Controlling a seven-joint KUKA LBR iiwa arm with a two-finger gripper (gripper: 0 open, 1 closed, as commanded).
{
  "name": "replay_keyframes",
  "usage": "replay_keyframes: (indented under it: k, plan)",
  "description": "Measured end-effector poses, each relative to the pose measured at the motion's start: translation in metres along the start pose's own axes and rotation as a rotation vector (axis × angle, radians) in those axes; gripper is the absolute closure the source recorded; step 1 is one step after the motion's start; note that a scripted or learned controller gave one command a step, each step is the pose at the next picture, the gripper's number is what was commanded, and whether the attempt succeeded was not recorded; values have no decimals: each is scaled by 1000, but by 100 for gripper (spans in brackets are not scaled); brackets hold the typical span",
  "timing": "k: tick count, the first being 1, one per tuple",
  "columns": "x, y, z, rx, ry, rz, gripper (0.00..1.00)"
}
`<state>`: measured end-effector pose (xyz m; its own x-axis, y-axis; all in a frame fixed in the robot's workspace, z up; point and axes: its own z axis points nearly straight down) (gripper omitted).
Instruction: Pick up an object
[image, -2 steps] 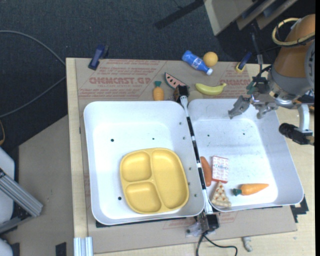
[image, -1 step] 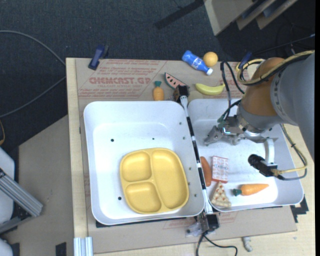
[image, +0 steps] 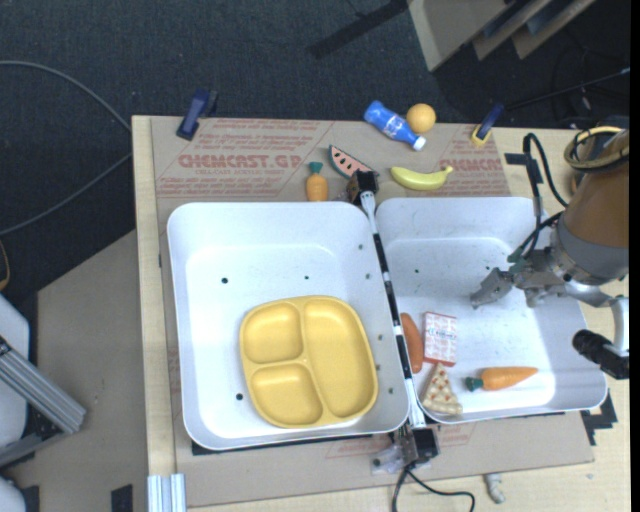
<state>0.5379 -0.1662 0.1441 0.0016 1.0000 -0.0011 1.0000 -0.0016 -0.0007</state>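
In the right bin (image: 450, 225) lie a toy carrot (image: 505, 378), a red-and-white packet (image: 440, 337), a pizza slice (image: 440, 392) and an orange sausage-like piece (image: 411, 342) against the left wall. My gripper (image: 498, 290) hangs over the bin's right middle, pointing left, above bare white floor. It stands up and to the right of the packet and above the carrot, apart from both. Nothing shows in its grasp. The arm's orange band (image: 605, 215) is at the right edge.
A yellow divided plate (image: 307, 360) fills the front of the left bin (image: 260, 250). Behind the bins on the cardboard lie a banana (image: 420, 177), a blue bottle (image: 392, 124), an orange (image: 421, 117), a watermelon slice (image: 345, 160) and a small orange toy (image: 317, 186).
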Motion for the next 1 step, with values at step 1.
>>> replay_keyframes:
  k: [1]
  plan:
    - [68, 77, 24, -1, 3, -4, 0]
